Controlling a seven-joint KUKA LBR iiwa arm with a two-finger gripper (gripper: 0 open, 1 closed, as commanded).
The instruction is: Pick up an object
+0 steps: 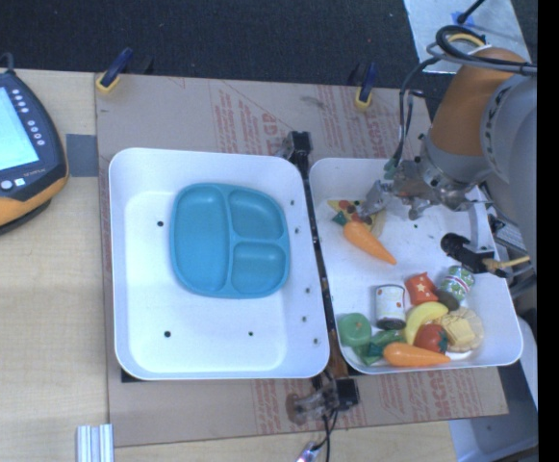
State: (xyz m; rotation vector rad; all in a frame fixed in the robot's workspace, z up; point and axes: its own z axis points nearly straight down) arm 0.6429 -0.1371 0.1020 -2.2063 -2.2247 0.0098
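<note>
Two white bins sit side by side on the desk [48, 296], and nothing in them looks lifted yet, so the pick seems to be at its approach stage. Nearest the camera, along the front edge of the right bin [510, 345], lies a heap of toy food: an orange carrot [416, 356] at the front, a green piece [353, 330], a yellow banana [425, 316], a small can [389, 303] and a red piece [421, 288], all touching or just beside one another. Farther back, alone on bare bin floor, a second carrot [368, 242] lies at a slant. The left bin [144, 345] bears a blue divided plate [229, 240]. At the far side of the right bin the end effector [380, 203] hangs low, just beside the upper end of that second carrot; whether its fingers are apart or together I cannot tell, and no object shows between them. Judging from this, the grasp, the lift and the check that something is truly held are all left to do.
</note>
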